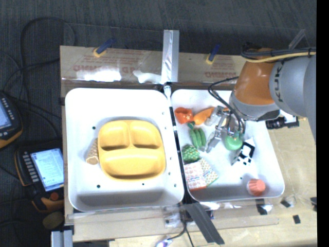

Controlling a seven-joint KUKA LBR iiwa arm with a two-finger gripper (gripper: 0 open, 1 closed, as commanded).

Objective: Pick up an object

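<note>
The end effector [220, 133] hangs low in the right bin [272, 161], fingers spread apart, nothing pinched between them. A green round object [234, 142] sits just beside it, green pods [198, 137] on its other side. Over in the left bin [77, 138], a yellow divided tray [131, 149] rests.

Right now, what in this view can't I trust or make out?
- Gripper: its state is unclear in the camera view; metal parts blur together.
- Green object: partly covered by the gripper; held or not, cannot tell.
- Items by the divider: too small to identify.
- Arm: cut by right edge.
</note>
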